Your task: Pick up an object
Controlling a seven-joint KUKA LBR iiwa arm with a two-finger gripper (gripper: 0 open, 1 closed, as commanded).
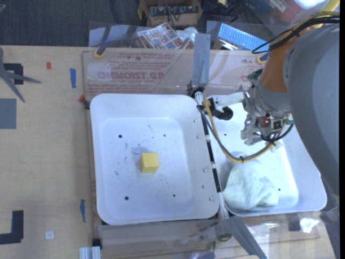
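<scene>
A small yellow block [150, 162] lies near the middle of the left bin [108, 117]. A crumpled white cloth [250, 186] fills the near part of the right bin [310, 190]. My gripper [252, 135] hangs over the far part of the right bin, above and just behind the cloth, under the grey arm with its orange band [276, 69]. I see nothing held in it. The block is well off to its left, across the rim between the two bins.
A yellow and black cable [229, 154] loops from the rim between the bins toward the gripper. A grey upright post [201, 58] stands behind the bins. Printed cardboard [140, 74] lies flat behind the left bin. Bare wooden bench [43, 144] spreads out to the left.
</scene>
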